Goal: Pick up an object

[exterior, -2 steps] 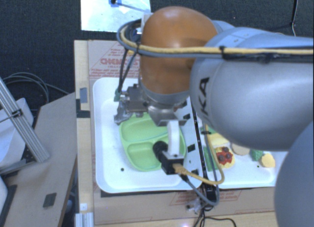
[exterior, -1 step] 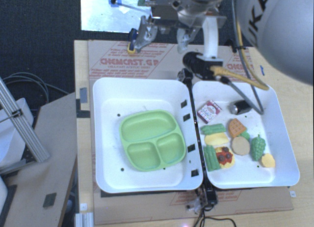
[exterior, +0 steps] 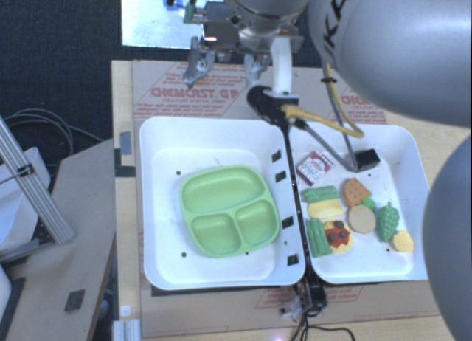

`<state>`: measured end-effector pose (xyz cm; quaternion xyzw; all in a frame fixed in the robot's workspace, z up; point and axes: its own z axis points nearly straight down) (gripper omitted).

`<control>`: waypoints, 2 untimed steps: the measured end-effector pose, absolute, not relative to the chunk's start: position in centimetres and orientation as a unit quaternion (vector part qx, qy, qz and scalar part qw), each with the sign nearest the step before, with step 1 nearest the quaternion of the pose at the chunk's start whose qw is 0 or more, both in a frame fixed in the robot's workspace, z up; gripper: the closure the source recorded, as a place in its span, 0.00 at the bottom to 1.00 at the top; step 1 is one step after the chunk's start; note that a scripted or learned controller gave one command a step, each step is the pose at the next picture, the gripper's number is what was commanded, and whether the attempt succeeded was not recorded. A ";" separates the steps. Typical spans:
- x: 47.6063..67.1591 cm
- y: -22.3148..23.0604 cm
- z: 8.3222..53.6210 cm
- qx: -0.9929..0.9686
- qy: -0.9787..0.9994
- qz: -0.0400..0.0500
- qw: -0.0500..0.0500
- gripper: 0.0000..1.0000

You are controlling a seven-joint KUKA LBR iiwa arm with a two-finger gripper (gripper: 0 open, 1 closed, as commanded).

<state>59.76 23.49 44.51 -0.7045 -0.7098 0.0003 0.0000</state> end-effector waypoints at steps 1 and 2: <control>63.1 23.4 40.4 -0.707 -0.707 0.000 0.000 0.00; 55.0 23.5 35.4 -0.705 -0.709 0.003 0.003 0.00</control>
